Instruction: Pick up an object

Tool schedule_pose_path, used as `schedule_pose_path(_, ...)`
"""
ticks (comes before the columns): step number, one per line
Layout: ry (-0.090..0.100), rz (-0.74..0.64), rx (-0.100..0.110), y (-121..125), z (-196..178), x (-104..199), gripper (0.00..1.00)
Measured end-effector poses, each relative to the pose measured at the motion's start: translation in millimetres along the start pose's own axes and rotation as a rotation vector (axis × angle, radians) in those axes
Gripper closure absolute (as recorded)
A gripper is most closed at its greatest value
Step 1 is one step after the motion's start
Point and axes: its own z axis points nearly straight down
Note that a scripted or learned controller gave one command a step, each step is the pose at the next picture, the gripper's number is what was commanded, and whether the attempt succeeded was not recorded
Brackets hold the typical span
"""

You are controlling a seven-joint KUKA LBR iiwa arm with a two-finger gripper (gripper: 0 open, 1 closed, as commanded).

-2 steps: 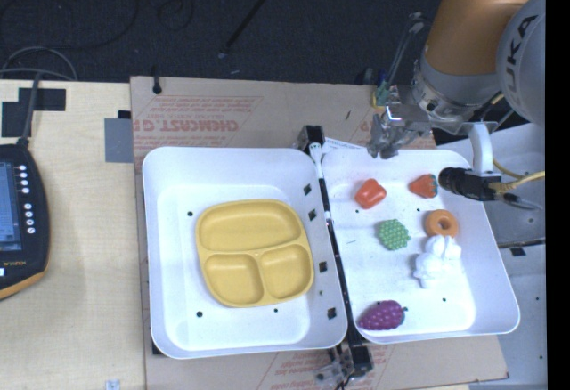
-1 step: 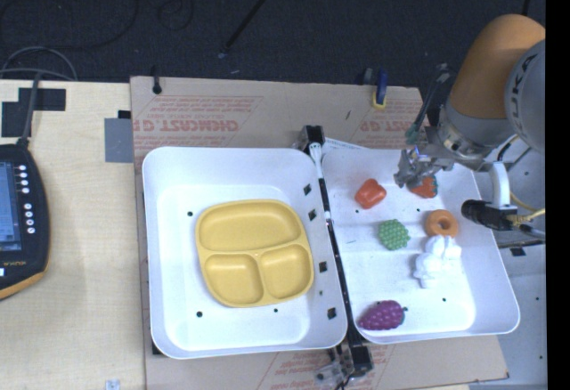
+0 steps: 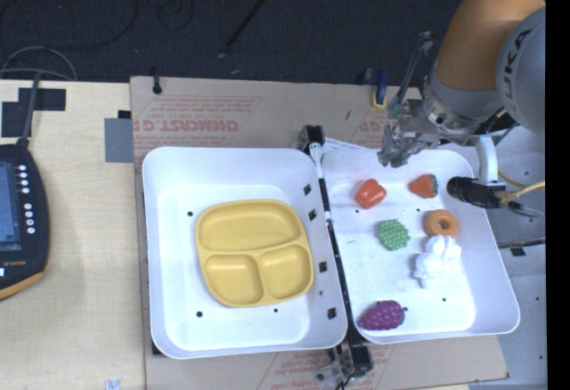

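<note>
Bench surface: pale wood under a brown cardboard sheet, dark floor with loose cables beyond the far edge. A black handheld control pendant lay at 9 o'clock of the view.

Left bin: shallow, white, holding one yellow divided plate with three compartments, set near its centre.

Right bin: shallow, white, touching the left bin along a black clipped seam. Contents, taken from the bin's centre:
- red pepper-like toy, at 11 o'clock;
- red strawberry-like toy, at 1 o'clock, well apart from the pepper;
- green bumpy toy, roughly central;
- orange ring-shaped toy, at 3 o'clock, touching the white toy below it;
- white lumpy toy, at 4 o'clock;
- purple grape cluster, at 6 o'clock, near the front wall.

Arm: grey with an orange band, entering from 2 o'clock of the view. Gripper stood over the far edge of the right bin, at 12 o'clock of the pepper and 10 o'clock of the strawberry, near both and touching neither. Finger spread: could not be told, the tips being small and dark against the bin rim. No toy was seen between them; all six lay on the bin floor.
</note>
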Motion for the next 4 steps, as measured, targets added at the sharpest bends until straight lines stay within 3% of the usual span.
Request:
schedule_pose_path(1,-0.001,0.008,0.013,-22.0,66.2,-49.4,1.0)
schedule_pose_path(2,0.001,-0.002,-0.003,0.1,-7.9,18.1,1.0)
schedule_pose_path(3,0.0,-0.001,0.004,-56.8,-47.5,89.9,1.0)
schedule_pose_path(4,0.003,-0.006,0.005,-57.3,-61.7,187.9,1.0)
